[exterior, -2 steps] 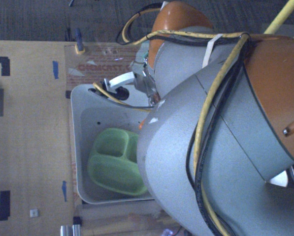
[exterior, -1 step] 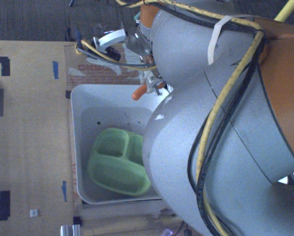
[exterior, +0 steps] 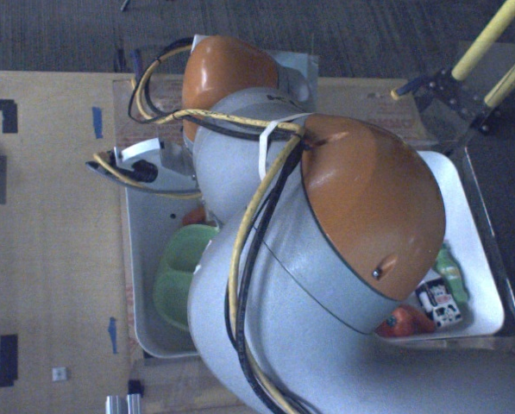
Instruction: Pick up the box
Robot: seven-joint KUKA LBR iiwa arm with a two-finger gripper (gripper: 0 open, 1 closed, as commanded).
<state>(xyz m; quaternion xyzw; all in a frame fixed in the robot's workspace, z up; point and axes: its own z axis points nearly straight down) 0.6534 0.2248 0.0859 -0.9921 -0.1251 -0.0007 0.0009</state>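
Observation:
The box [exterior: 438,303] is small, black and white, and lies in the near right corner of the right bin [exterior: 480,248]. A red round thing [exterior: 401,321] rests just to its left and a green thing [exterior: 452,274] just behind it. My arm [exterior: 326,257] covers most of the view and bends over to the left bin [exterior: 136,257]. My gripper [exterior: 178,164] is at the far end of that left bin, mostly hidden under the wrist and far from the box.
In the left bin a pale green bowl-like thing [exterior: 178,276] lies in the middle, with a small red thing [exterior: 193,216] behind it. The arm hides much of both bins. Bare wooden bench [exterior: 50,257] stretches to the left.

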